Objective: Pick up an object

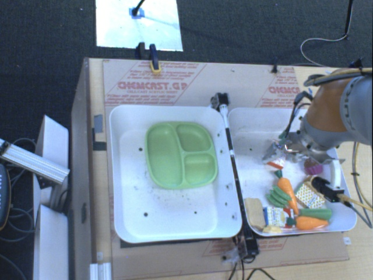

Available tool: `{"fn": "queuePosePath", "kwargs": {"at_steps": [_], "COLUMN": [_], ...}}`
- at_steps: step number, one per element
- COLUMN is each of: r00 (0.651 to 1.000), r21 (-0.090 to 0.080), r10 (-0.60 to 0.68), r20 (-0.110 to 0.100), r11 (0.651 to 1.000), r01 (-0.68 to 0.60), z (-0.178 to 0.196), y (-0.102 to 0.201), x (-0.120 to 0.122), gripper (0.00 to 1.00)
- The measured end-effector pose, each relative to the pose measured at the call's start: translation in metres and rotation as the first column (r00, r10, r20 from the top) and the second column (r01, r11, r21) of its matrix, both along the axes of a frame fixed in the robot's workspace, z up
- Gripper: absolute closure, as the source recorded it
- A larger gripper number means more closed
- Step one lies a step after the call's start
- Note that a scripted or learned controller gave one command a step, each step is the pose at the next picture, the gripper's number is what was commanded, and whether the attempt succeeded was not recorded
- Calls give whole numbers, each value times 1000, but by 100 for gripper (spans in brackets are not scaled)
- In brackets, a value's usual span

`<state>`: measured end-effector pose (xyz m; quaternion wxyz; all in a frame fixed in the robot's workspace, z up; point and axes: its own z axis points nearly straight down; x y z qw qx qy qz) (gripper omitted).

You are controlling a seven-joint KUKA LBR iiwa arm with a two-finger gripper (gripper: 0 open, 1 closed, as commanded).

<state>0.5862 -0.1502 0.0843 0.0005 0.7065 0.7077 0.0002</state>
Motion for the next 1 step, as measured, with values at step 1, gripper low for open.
{"fn": "queuePosePath", "kwargs": {"at_steps": [1], "r00": [1000], "r21": [-1], "r10": [3], "r20": [2], "r11": [1000], "r01": [-3], "z": [1], "y": [-14], "x": [54], "gripper": [0]}}
